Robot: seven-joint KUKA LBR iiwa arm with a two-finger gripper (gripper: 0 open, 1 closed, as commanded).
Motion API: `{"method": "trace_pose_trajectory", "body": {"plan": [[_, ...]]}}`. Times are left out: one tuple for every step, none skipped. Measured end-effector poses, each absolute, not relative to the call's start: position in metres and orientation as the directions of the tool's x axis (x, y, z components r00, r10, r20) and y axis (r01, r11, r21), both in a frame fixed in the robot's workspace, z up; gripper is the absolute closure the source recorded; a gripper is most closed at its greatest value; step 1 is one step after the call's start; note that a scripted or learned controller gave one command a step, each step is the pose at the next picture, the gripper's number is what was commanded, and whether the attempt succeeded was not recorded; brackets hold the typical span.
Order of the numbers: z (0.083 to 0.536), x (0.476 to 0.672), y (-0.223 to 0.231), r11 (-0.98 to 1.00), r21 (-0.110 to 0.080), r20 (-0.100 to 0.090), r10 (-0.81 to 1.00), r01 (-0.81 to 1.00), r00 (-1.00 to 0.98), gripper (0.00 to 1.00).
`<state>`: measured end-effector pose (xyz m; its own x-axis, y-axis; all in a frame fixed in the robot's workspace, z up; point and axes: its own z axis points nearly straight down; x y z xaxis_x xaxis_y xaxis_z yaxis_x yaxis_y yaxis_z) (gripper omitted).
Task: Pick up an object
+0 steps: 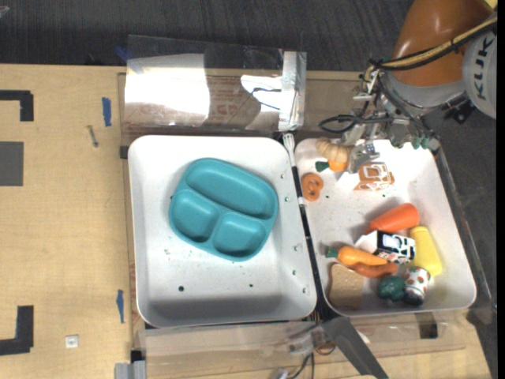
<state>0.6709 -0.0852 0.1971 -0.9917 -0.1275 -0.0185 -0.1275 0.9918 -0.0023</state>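
My gripper (364,150) hangs over the far left corner of the right bin (454,235), under the grey wrist and its orange band. Just left of it lies a small tan squash-like toy (334,155); whether they touch is unclear. An orange-and-white packet (373,177) lies directly below the gripper. A small orange round piece (312,185) rests by the bin's left wall. Nothing is visibly held.
Toy food is piled at the right bin's near end: an orange carrot (394,218), a yellow piece (427,250), a black-and-white carton (394,245), a bread slice (345,286) and a green piece (390,289). The left bin (150,212) holds a teal divided plate (223,207).
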Motion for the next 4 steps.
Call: {"method": "trace_pose_trajectory", "body": {"plan": [[0.265, 0.664, -0.055, 0.974, -0.004, -0.017, -0.227, -0.227, -0.974, 1.00], [0.296, 0.669, -0.054, 0.974, -0.002, -0.014, -0.224, -0.224, -0.974, 1.00], [0.257, 0.625, -0.086, 0.922, -0.001, -0.003, -0.387, -0.387, -0.922, 1.00], [0.272, 0.660, -0.064, 0.893, -0.003, -0.011, -0.450, -0.450, -0.893, 1.00]]}}
